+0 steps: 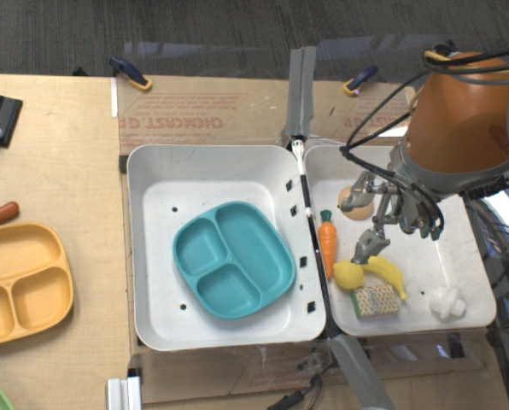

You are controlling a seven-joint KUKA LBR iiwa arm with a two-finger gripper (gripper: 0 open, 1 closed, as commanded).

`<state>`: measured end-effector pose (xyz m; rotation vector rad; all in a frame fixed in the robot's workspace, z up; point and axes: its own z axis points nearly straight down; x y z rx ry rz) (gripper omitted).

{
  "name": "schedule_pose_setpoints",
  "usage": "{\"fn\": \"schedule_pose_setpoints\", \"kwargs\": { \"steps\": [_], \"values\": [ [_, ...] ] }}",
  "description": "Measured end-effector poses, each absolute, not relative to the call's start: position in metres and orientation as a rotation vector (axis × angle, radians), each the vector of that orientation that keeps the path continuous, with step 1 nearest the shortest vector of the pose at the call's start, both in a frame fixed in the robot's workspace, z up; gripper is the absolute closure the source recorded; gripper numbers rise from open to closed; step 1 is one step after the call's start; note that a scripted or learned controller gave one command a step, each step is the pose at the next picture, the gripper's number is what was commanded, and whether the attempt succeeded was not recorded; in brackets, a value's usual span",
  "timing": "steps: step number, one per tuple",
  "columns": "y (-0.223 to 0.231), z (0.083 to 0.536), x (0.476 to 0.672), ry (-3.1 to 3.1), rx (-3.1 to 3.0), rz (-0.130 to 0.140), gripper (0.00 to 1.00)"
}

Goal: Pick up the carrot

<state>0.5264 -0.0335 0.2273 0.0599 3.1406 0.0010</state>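
Wooden bench (67, 143), two shallow white bins. Small orange carrot with green top (327, 239) lies in right bin (472, 310) against left wall. Jaws (372, 244) hover just right of it, open, empty. You're at approach: shift left, descend, close.

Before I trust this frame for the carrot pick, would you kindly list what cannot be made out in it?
- End effector: in the camera view, cables and its own body clutter it, so its finger state is unclear.
- Round tan item in the right bin: partly covered by the end effector; identity unclear.
- Yellow tray: cut off by the left edge.
- Carrot: fully visible beside the bin's left wall.
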Motion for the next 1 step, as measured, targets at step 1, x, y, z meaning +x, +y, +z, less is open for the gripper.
{"fn": "schedule_pose_setpoints", "kwargs": {
  "steps": [1],
  "values": [
    [-0.062,0.3908,0.5225,3.135,0.064,0.0,0.0]
  ]
}}
